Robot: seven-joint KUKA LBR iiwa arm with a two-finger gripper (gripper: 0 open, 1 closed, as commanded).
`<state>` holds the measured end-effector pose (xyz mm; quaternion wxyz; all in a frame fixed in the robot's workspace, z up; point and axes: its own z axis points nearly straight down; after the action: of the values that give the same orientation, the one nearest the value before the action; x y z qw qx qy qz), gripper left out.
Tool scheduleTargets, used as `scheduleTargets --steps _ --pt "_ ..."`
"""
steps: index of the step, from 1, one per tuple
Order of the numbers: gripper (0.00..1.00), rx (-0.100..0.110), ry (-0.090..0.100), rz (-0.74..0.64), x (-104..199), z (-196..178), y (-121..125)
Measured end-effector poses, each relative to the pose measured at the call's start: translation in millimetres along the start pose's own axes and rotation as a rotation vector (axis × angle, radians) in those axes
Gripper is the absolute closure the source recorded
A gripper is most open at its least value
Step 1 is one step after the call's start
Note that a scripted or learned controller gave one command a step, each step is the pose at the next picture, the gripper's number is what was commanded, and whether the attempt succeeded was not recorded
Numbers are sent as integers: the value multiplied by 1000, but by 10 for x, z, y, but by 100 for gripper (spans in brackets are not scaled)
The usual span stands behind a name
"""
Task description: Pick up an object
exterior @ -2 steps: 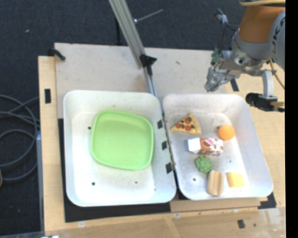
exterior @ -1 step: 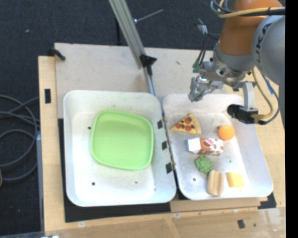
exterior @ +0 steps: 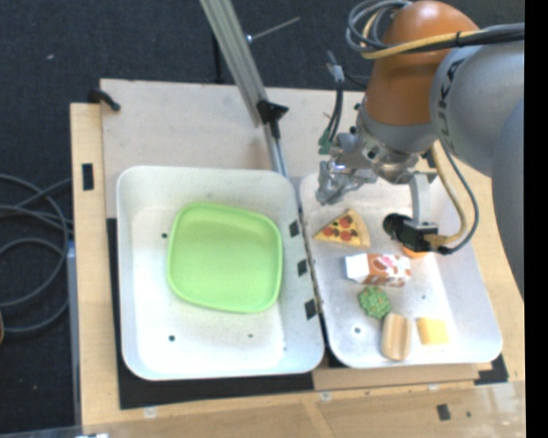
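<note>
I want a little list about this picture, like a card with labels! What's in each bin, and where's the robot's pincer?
left bin: shallow white bin holding a square light-green plastic plate
right bin: shallow white bin with a toy pizza slice, a red-and-white packet, a green broccoli toy, a tan hot-dog bun toy, a yellow cheese block
pincer: above the right bin's far corner, near the pizza slice
holding: nothing seen
</note>
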<state>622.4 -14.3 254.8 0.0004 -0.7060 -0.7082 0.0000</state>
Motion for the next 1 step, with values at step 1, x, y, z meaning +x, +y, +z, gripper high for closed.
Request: scheduleTargets --steps 1 --pt "100 -2 1 0 444 -18 -287"
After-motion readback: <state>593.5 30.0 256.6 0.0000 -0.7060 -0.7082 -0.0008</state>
